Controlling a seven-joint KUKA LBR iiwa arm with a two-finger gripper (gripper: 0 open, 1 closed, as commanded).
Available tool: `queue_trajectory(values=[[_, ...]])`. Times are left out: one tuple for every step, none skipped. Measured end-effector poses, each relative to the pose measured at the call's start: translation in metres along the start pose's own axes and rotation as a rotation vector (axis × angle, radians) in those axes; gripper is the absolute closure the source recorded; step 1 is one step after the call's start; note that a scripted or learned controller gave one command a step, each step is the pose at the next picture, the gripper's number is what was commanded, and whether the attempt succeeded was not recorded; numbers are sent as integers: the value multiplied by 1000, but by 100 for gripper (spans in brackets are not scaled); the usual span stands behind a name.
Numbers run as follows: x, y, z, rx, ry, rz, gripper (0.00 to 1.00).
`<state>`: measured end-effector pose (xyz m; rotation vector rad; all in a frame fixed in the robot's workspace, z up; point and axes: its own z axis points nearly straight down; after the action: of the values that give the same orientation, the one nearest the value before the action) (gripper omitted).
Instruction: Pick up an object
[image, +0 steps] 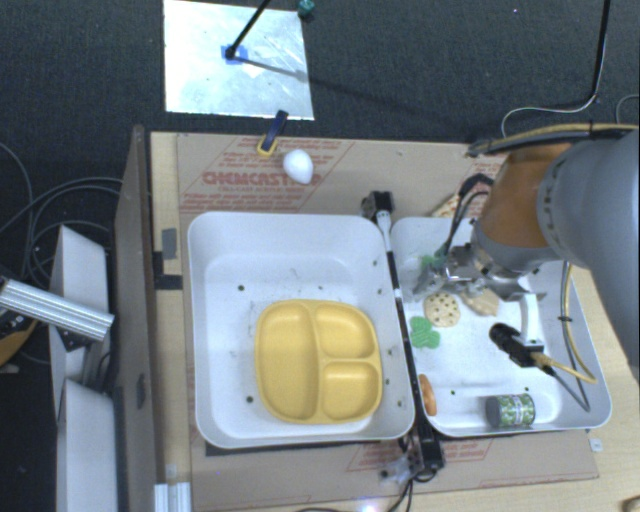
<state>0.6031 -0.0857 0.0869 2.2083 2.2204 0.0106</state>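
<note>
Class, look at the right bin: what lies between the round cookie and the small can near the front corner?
In the camera view, only bare white bin floor lies between the cookie and the can.

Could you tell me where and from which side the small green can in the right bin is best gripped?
The green can lies on its side near the right bin's front wall, its long axis running left to right. I would probably come straight down from above and close the fingers across the middle of its round body, front to back. The front wall sits close, so room there may be tight.
</note>
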Motion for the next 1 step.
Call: queue_trajectory(values=[[-1, 21, -34, 6, 2, 1, 0]])
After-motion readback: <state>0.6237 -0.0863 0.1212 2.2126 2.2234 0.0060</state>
